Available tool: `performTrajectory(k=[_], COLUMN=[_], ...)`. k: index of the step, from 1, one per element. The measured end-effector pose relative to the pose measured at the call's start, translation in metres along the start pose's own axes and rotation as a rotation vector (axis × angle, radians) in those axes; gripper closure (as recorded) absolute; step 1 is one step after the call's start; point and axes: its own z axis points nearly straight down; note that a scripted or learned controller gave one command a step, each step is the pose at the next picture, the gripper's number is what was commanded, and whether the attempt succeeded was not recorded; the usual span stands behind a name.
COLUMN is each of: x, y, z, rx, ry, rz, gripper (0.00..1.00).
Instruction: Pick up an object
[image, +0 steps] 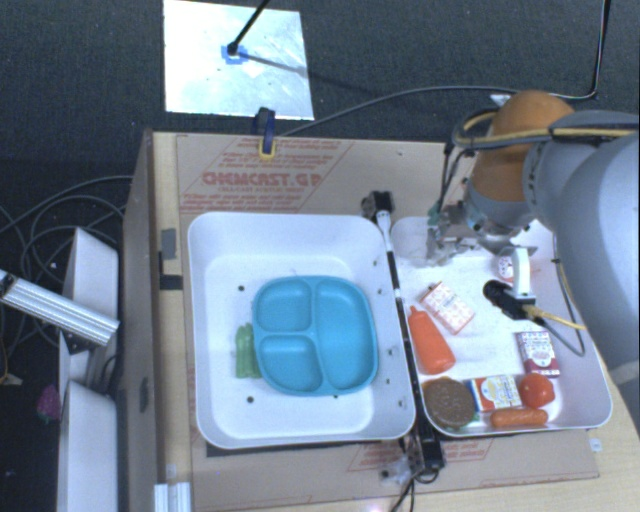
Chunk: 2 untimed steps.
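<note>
With the gripper (447, 243) poised over the far corner of the right bin (590, 400), finger state indeterminate, centre it above the orange bottle (431, 341), lying near the bin's inner wall, before descending and closing.

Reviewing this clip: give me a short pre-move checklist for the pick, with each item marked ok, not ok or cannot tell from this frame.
1. Tool is over the right bin, where the objects lie: ok, it sits at the bin's far left corner.
2. Object between the fingers: cannot tell; the wrist hides them.
3. Tool is above a pickable object: not ok; the nearest ones, the small patterned box and the orange bottle, lie nearer the camera.
4. Targets are separated: ok for the orange bottle; not ok for the front-edge cluster around the brown round patty.
5. Left bin contents, blue divided plate and green piece, are away from the arm: ok.
</note>
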Motion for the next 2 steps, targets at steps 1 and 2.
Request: performTrajectory(k=[1, 2], x=[0.0101, 0.0103], y=[-0.0601, -0.061], z=[-0.0906, -0.089], rx=[-0.001, 0.002], ry=[0.0, 0.001], rz=[0.005, 0.006], gripper=[1.0, 0.0])
